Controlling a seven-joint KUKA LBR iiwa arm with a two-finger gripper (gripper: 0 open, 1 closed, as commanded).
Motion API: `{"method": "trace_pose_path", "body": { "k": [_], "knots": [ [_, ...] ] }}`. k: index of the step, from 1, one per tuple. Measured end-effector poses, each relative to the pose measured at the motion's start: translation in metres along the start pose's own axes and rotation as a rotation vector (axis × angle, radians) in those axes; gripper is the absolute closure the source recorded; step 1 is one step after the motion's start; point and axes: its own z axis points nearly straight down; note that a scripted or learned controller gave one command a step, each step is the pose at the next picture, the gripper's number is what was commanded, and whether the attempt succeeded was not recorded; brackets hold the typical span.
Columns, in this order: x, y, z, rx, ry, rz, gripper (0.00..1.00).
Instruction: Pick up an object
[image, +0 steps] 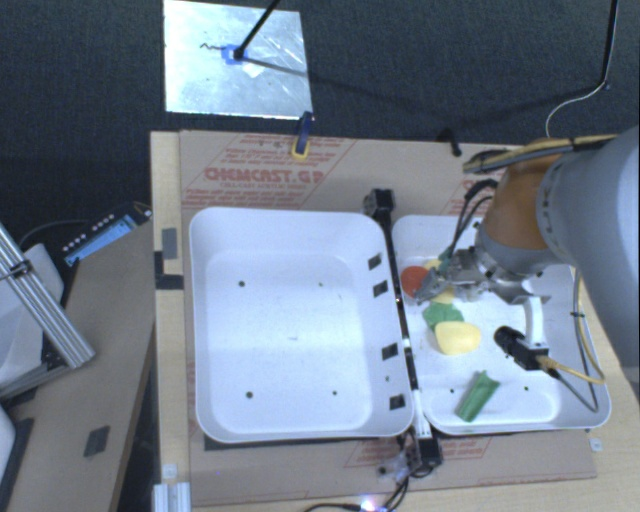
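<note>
We should lower the tool (437, 287), whose state we cannot tell, squarely onto the red piece (412, 277), avoiding its neighbours.

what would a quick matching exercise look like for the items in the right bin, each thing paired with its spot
Things:
1. red object
2. yellow object
3. long green block
4. gripper

Places:
A. nearest the front edge of the right bin
B. middle of the right bin, just below a small green object
C. by the divider between the bins, at the left of the right bin
D. over the upper left part of the right bin, beside the red object

Pairs: 1-C, 2-B, 3-A, 4-D
</note>
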Motion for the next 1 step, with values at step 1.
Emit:
{"method": "trace_pose_path", "body": {
  "k": [1],
  "knots": [
    [-0.0010,-0.0019,-0.0103,0.002,0.000,0.000,1.00]
  ]
}}
